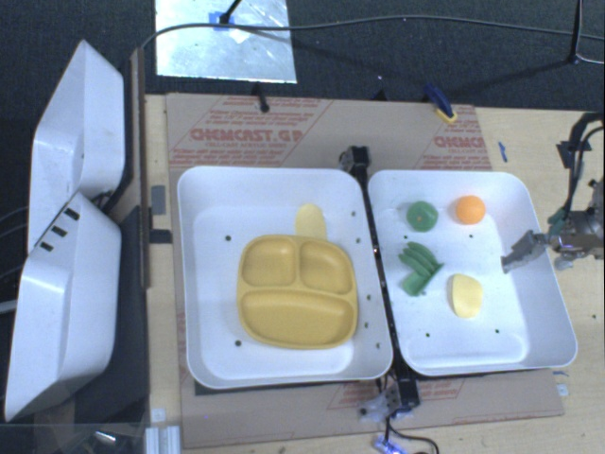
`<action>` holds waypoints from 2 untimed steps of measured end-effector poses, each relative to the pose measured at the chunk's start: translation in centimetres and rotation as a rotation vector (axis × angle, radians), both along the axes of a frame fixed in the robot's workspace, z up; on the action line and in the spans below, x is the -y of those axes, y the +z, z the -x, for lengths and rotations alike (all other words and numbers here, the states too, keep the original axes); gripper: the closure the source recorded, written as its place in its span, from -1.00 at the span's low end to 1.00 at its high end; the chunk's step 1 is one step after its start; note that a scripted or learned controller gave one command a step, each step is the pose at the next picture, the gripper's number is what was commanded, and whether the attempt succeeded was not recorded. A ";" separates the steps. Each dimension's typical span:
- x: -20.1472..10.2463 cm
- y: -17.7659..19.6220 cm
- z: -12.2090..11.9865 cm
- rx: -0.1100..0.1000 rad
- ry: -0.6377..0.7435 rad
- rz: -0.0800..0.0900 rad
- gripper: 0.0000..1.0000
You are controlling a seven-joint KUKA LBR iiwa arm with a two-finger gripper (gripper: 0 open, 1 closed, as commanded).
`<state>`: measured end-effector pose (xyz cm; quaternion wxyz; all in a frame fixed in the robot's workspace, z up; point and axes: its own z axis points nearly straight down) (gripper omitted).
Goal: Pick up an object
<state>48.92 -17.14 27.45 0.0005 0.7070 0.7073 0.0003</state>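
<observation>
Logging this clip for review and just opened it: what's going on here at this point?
A robot arm reaches in from the right, its gripper over the right edge of the right bin, holding nothing visible. In that bin lie a green round piece, an orange ball, a green pod-like toy and a yellow piece, all untouched. The left bin holds a yellow divided plate. No pick has happened yet.

Bright even light (slightly soft focus), faint shadows
</observation>
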 end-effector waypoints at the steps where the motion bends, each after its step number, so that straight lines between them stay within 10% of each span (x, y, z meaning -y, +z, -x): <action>1: 0.4 -4.7 -0.8 -0.004 -0.001 -0.001 -1.00; 2: 0.7 -10.2 0.2 -0.005 -0.001 -0.001 -1.00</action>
